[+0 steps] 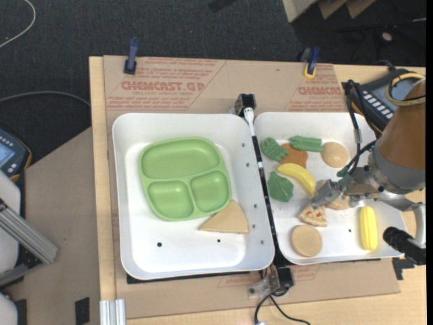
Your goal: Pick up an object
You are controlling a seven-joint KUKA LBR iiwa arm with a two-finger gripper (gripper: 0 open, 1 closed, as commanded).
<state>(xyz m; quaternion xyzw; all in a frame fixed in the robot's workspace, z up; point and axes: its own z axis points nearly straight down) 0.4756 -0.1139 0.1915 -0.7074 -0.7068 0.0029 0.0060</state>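
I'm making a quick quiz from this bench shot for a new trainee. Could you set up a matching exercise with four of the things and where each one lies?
Things:
1. green divided plate
2. tan wedge
3. corn cob
4. banana

Places:
A. right bin, near its right edge
B. left bin, in its middle
C. right bin, between the two green leafy pieces
D. left bin, beside the plate's lower right corner

Pairs: 1-B, 2-D, 3-A, 4-C
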